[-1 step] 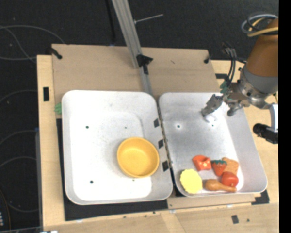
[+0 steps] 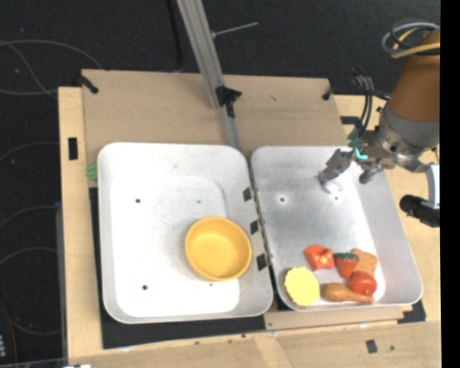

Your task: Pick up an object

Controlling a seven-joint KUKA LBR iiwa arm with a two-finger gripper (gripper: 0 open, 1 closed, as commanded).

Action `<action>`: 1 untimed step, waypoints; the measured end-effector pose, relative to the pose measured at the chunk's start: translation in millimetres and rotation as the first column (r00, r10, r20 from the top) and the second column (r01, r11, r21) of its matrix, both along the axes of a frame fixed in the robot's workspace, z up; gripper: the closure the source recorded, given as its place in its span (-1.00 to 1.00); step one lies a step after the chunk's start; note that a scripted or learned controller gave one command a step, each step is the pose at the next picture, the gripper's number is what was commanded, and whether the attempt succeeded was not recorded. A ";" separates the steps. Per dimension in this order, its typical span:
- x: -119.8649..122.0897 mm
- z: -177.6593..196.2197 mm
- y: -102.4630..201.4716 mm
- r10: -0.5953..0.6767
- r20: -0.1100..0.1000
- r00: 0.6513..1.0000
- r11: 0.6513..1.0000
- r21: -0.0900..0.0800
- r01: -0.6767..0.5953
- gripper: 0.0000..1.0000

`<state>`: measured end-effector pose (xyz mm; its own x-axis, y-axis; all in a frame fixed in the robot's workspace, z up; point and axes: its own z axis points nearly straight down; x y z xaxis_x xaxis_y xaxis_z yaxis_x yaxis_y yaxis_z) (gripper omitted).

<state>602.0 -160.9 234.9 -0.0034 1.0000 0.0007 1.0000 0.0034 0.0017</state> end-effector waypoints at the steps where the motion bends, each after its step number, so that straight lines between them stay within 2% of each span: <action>1: 6.1 -60.5 -0.6 -0.003 -0.006 1.000 1.000 -0.004 0.003 -1.00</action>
